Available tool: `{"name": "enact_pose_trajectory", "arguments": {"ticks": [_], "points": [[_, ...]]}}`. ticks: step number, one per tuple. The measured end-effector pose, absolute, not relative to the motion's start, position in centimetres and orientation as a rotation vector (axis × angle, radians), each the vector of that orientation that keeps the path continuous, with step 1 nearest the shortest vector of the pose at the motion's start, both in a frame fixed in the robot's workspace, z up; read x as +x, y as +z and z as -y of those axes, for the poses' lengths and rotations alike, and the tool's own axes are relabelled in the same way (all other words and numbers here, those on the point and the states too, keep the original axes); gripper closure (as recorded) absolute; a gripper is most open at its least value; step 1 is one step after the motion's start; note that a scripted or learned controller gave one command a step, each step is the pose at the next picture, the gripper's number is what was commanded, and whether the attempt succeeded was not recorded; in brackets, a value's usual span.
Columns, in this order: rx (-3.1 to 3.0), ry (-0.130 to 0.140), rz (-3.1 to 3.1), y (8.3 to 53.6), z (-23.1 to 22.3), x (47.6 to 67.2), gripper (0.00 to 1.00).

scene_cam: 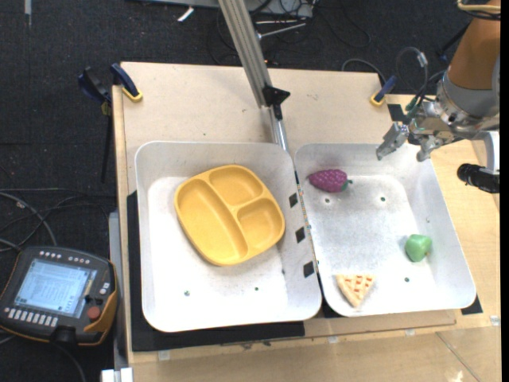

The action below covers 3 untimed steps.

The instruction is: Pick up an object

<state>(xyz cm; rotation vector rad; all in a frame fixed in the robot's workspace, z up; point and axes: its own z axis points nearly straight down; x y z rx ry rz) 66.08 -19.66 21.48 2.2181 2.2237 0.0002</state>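
— Where's the claw [406, 144]?

— Above the far right rim of the right bin [445, 205], metal fingers spread apart, nothing between them.

— What's nearest?

— A bumpy purple grape cluster [328, 181] at the far left of that bin. A smooth green rounded piece [417, 247] sits near the right wall, and a tan wedge with a red lattice [355, 288] lies at the near edge.

— And the left bin [151, 213]?

— A glossy yellow plate [230, 212] with three compartments, set at an angle.

— Any writing?

— None legible. A pendant [57, 294] with a lit screen lies left of the pale wooden counter [199, 102], too small to read.
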Motion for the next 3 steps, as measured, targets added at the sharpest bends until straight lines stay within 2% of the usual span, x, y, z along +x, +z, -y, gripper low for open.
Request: {"name": "enact_pose_trajectory", "arguments": {"ticks": [1, 3], "points": [[2.218, -0.001, -2.224, 21.5, 19.7, 66.1, 0.00], [2.221, -0.004, -2.225, 10.0, 20.2, 66.0, 0.00]]}}
